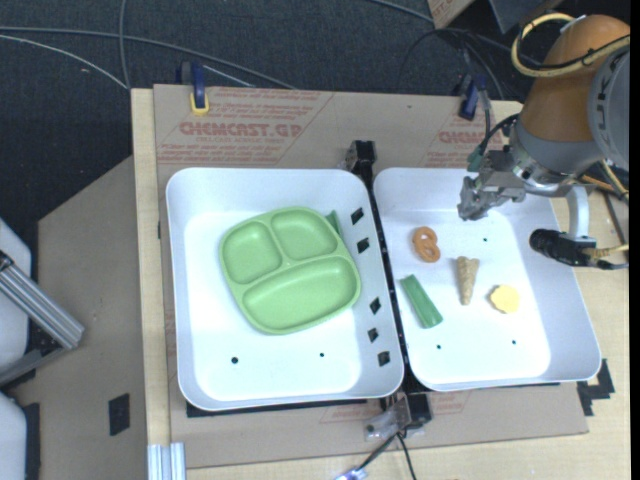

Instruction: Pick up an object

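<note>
You see the claw (473,206) hanging over the far part of the right-hand shallow white bin (560,358), whether wide or narrow you cannot tell, with the small orange pretzel-shaped ring (427,244) nearest, probably the easiest pick because it lies apart from its neighbours.

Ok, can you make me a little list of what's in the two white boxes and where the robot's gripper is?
left bin: green divided plate
right bin: orange ring, tan cone, green stick, yellow piece
gripper: above the right bin's far side, nothing seen between its fingers
nearest thing to gripper: the orange ring, apart from it
bins: side by side, touching along the middle
</note>
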### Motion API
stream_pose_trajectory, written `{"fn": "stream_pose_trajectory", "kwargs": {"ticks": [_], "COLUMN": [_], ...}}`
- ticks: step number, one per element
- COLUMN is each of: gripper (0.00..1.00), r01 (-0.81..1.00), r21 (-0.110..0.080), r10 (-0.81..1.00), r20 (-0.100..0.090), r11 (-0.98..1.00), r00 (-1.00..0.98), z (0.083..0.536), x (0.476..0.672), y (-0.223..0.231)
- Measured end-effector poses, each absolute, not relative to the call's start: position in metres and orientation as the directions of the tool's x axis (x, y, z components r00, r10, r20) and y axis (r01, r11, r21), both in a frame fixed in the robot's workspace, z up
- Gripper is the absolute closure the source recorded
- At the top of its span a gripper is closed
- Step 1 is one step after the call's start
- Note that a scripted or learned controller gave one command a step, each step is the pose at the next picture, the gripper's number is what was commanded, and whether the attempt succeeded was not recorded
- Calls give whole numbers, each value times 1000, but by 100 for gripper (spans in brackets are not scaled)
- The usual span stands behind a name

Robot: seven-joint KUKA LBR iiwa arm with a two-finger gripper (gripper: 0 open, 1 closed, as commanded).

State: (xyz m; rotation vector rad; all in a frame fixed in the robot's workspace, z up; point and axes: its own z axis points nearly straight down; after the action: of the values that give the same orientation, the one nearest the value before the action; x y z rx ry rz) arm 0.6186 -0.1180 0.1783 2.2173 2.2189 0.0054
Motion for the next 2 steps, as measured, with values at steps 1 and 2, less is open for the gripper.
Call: {"fn": "stream_pose_trajectory", "kwargs": {"ticks": [1, 2], "gripper": [100, 100], "r01": [1000, 1000], "r21": [9, 3], "r10": [1000, 1000], "r20": [-2, 0], "r11": [1, 1], "r00": [-1, -1], "z": [243, 256], "x": [625, 626], "y": [-119, -119]}}
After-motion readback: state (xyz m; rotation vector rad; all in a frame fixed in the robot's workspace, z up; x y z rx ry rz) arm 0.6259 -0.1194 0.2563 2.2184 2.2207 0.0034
